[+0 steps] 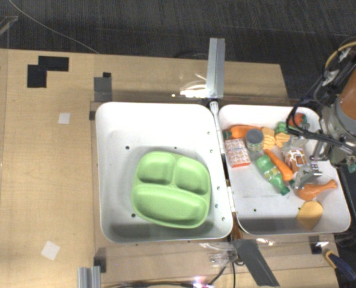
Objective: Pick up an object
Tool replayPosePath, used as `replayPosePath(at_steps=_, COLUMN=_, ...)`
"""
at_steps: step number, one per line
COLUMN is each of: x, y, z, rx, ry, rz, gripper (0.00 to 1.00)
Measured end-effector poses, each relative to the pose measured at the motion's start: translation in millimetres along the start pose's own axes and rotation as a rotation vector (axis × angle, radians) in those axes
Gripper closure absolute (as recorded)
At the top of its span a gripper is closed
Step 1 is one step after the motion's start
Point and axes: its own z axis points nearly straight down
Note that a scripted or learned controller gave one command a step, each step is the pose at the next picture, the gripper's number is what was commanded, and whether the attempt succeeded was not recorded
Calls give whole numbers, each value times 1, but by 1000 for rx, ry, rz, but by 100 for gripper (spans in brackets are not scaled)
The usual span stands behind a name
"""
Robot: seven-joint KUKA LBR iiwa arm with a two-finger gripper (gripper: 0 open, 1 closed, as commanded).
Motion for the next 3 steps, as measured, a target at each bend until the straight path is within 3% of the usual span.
replayPosePath(at_steps=1, x=-1, y=-21, z=151, rx=-5, ry=8, rz=-299, gripper=0)
replayPosePath(at_steps=2, x=-24, y=-31, z=179, rx=0, ry=-5, rz=-259, gripper=0)
replayPosePath(at_steps=3, x=-30, y=-29, z=165, rx=4, ry=-21, rz=-266, gripper=100)
